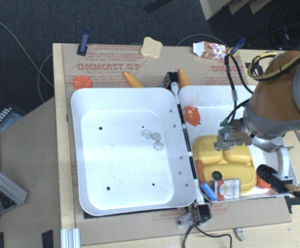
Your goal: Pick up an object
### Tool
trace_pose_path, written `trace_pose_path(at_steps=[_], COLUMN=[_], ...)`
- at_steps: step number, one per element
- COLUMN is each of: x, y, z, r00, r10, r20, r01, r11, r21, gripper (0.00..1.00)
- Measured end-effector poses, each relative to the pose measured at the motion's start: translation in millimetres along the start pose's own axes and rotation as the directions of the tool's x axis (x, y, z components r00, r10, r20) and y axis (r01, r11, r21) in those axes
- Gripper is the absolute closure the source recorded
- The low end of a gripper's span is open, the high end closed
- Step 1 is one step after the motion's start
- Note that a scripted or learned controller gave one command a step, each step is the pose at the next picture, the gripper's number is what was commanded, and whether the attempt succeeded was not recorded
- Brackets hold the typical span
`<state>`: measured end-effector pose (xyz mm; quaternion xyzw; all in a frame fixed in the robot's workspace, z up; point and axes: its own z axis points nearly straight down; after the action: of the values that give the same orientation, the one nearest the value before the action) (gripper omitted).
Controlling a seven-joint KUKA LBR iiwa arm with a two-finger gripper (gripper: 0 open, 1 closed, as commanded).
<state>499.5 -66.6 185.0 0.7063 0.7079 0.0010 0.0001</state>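
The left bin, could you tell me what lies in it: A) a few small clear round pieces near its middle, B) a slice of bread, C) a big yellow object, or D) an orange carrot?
A: the left bin holds small clear round pieces near its middle; the yellow object sits in the right bin.

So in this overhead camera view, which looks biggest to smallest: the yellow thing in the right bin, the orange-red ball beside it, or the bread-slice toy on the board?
1. Yellow thing, clearly largest.
2. Bread-slice toy.
3. Orange-red ball, only slightly smaller, so the last two are nearly alike.
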Motion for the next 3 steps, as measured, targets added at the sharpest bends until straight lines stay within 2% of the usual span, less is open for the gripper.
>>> trace_pose_path(at_steps=[1,2,3], x=[-1,-49,-113], y=[-1,22,-7], z=[1,74,91], r00=[1.000,1.000,1.000], r10=[0.002,0.003,0.003], r20=[0.001,0.003,0.011], r01=[-0.002,-0.003,-0.003], r11=[1.000,1.000,1.000], r21=[0.002,0.000,-0.023], gripper=[0.00,0.00,0.00])
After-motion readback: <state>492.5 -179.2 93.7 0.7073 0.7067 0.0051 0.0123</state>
